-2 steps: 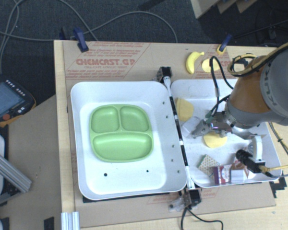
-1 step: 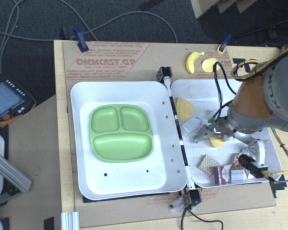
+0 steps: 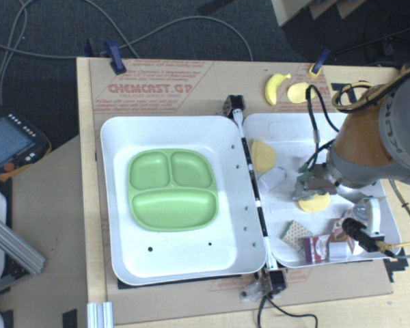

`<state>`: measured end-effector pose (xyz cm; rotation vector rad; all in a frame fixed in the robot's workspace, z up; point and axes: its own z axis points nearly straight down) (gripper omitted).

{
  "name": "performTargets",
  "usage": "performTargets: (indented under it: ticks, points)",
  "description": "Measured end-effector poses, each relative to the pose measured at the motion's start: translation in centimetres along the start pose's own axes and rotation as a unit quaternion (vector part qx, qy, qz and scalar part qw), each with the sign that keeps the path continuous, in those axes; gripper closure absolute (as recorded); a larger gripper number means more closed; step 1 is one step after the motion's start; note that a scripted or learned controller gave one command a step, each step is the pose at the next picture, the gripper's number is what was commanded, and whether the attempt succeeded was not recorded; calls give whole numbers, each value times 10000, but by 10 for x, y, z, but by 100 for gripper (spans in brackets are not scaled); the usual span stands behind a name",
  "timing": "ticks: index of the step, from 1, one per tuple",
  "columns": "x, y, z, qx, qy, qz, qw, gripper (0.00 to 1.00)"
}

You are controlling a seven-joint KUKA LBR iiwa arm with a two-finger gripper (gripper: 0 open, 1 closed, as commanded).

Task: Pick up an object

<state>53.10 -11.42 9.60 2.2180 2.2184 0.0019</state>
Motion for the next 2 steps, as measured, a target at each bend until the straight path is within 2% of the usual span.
performTargets:
  ticks: [1, 2]
  points:
    - [-78, -8, -63, 9, -3, 7, 10000, 100]
    - [-76, -8, -63, 15, 6, 2, 10000, 0]
